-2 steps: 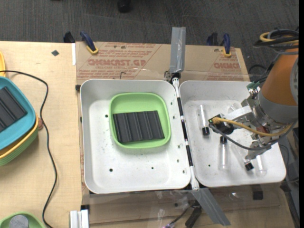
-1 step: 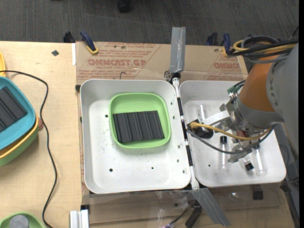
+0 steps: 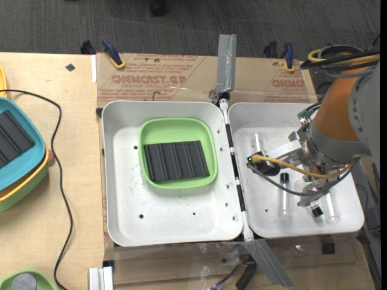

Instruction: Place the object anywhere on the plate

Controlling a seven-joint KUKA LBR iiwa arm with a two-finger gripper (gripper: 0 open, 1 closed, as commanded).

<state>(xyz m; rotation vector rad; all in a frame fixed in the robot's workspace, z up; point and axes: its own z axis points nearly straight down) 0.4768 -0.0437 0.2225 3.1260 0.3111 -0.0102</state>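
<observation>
Now, from my remote seat: grey arm with orange band low over right white bin (image 3: pixel 347 219). Fingers (image 3: pixel 309 193) buried in cables, can't tell whether apart or together. Clear plastic tubes (image 3: pixel 284 203) lying on right bin floor beneath wrist. Green square plate (image 3: pixel 178 133) with dark ribbed insert sits in left white bin (image 3: pixel 121 222).

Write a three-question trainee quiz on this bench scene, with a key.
1. True or false: the green plate sits in the right bin.
2. What lies on the plate? A) a dark ribbed slab B) a spoon C) a cup
3. Over which bin does the arm hang?

Key: 1 false, it sits in the left bin; 2 A; 3 the right bin.
</observation>
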